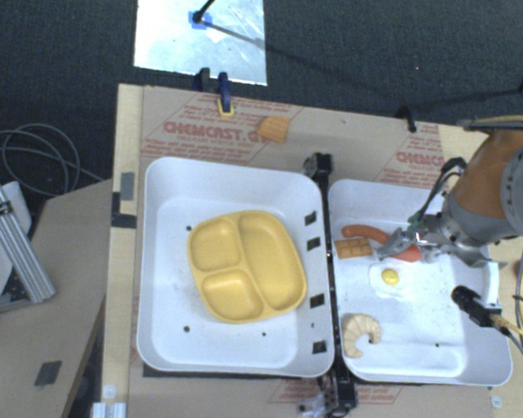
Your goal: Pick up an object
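Note:
The right bin [431,355] holds an orange-red sausage [364,232], a small brown waffle piece [352,249], a fried egg [389,278] and a croissant [361,331]. My gripper [404,244] is low in the upper part of this bin, just right of the sausage and above the egg. A small red piece [409,255] lies right at the gripper's tip, partly hidden by it. I cannot make out whether that piece is held or just lying under the tip. The grey arm with its orange band [487,173] comes in from the right.
A yellow divided plate [246,266] lies in the left bin [161,268]. An orange block [273,128] sits on the bench behind the bins. A black part [474,306] juts over the right bin's right side. The bins' shared wall [325,264] runs close to the waffle.

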### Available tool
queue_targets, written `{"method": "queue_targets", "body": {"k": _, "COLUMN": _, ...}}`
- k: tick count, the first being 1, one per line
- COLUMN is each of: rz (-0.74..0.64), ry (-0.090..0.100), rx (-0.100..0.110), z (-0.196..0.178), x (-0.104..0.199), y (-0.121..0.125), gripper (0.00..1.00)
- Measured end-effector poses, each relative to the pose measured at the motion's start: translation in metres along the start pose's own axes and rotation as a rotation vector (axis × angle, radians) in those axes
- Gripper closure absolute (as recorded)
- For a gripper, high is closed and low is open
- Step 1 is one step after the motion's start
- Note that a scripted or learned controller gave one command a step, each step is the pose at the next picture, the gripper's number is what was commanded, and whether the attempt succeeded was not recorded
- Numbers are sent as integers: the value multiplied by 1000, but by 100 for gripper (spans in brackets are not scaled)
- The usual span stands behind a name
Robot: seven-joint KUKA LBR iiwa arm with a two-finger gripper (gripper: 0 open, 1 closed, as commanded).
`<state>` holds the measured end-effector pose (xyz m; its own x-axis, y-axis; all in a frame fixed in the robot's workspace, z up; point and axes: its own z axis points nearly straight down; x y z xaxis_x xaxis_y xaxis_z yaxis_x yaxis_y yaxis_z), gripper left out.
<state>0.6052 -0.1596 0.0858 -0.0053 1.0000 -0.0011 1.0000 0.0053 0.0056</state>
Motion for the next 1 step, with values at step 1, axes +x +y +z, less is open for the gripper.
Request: {"method": "queue_targets", "body": {"k": 1, "rz": -1, "ry": 0, "rx": 1, "z": 0, "x": -3, "y": 15, "gripper": 0}}
